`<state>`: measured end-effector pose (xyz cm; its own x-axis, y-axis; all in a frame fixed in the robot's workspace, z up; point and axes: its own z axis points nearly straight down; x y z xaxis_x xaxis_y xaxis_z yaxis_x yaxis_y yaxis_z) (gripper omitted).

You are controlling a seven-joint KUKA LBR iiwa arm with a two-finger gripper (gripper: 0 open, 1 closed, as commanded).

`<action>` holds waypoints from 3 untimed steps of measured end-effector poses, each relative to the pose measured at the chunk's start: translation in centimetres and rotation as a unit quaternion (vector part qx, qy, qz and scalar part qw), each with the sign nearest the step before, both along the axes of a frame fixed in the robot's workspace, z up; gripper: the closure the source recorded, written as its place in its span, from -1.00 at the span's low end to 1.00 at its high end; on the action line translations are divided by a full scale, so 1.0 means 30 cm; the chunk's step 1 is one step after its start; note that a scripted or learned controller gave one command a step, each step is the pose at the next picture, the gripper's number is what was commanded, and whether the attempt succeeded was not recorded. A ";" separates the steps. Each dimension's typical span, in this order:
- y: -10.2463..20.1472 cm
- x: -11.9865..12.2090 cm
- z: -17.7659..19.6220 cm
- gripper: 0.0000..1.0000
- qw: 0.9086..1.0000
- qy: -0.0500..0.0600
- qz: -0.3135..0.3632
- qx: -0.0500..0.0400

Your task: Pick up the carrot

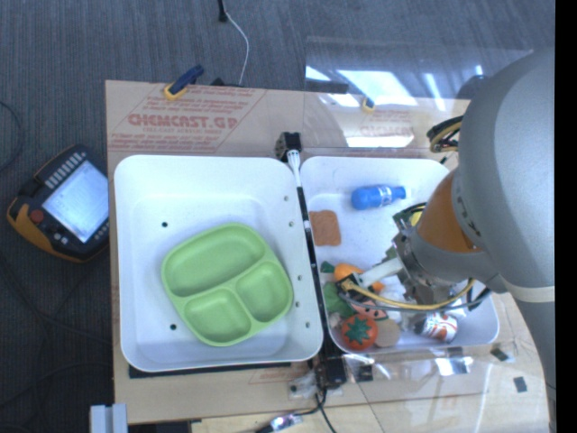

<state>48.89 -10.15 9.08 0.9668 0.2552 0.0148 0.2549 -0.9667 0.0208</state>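
Lying at the near left corner of the right shallow white bin (469, 332), the small orange carrot with green top (345, 272) rests just beyond a round orange-red tomato-like toy (358, 331) and left of the grey arm's gripper (424, 309), which reaches down among the clutter beside a red-and-white ball (439, 328); whether it is open or closed cannot be told. Farther back in that bin lie a brown square cookie-like piece (325, 227) and a blue plastic bottle (376, 196). In the left shallow white bin (144, 206) sits a green three-compartment plate (227, 282), and a yellow-edged teach pendant (61, 204) lies on the floor at far left.
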 end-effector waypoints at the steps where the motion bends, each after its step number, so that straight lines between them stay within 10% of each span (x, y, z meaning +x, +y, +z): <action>1: 0.006 0.126 -0.004 -1.00 1.000 0.010 -0.029 0.006; 2: -0.006 0.292 -0.005 -1.00 0.997 0.011 0.075 0.006; 3: 0.007 0.088 -0.001 -1.00 1.000 0.004 0.015 0.005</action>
